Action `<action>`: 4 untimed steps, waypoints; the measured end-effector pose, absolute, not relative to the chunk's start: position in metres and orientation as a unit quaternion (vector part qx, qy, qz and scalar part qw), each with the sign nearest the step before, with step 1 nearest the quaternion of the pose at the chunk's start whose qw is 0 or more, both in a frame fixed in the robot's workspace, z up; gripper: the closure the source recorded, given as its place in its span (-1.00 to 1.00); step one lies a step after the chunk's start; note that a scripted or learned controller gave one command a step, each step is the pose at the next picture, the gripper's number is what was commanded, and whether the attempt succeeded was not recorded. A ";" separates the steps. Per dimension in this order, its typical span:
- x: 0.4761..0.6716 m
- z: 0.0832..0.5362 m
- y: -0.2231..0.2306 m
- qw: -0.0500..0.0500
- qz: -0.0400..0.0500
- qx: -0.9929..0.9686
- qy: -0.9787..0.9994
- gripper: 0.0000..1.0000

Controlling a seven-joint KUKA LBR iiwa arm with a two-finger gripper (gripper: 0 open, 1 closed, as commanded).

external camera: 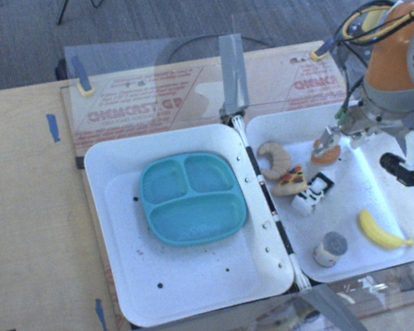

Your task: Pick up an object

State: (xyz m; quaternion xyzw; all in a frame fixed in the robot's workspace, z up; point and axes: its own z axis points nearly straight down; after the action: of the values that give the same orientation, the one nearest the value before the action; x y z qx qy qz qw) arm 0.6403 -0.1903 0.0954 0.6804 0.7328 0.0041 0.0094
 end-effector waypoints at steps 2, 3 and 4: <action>0.652 0.089 -0.119 0.003 0.002 0.628 0.778 -1.00; 0.597 0.090 -0.119 0.005 0.003 0.595 0.803 -1.00; 0.557 0.091 -0.104 0.007 0.004 0.642 0.767 -1.00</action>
State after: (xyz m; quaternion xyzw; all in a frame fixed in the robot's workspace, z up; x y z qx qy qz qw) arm 0.5571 -0.1038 0.0908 0.6420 0.7667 0.0040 0.0067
